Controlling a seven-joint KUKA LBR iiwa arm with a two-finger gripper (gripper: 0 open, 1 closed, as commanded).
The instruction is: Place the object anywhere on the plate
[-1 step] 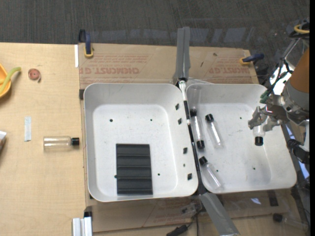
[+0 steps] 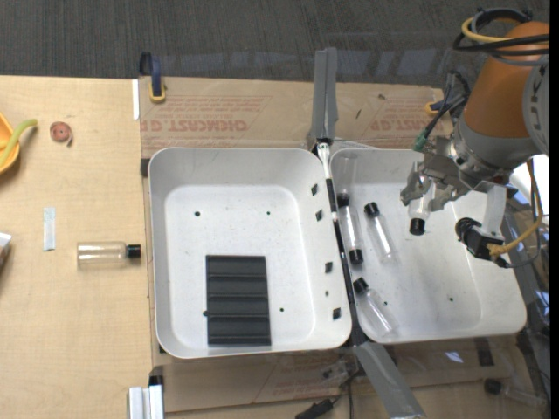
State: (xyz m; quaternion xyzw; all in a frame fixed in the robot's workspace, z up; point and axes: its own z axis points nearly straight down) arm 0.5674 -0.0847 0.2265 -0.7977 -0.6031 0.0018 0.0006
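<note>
A: Item one, the object?

B: Clear vials with black caps in the right bin [image 2: 489, 317]. One vial [image 2: 379, 231] lies near the middle of that bin's left half, cap toward the far side. A second [image 2: 348, 234] lies along the left wall, cap toward the near side. A third [image 2: 371, 306] rests in the near left corner.

A: Item two, the plate?

B: Dark ribbed plate [image 2: 237, 300], rectangular, flat on the floor of the left bin [image 2: 175, 190], near side, slightly left of centre. Nothing lies on it.

A: Item three, the gripper?

B: Gripper [image 2: 419, 206] over the far part of the right bin, to the right of the first vial. A small clear piece with a black tip [image 2: 417, 221] hangs at its lower end; whether that is a vial held between the fingers, I cannot tell, nor whether the jaws are spread or pressed together.

A: Item four, surroundings?

B: Grey arm with orange band [image 2: 507, 77] at far right. On the wooden bench [image 2: 70, 339], left of the bins: another clear bottle [image 2: 106, 252] lying on its side, a small white strip [image 2: 49, 229], a small reddish disc [image 2: 59, 131], and a yellow thing [image 2: 10, 142] at the left edge.
</note>
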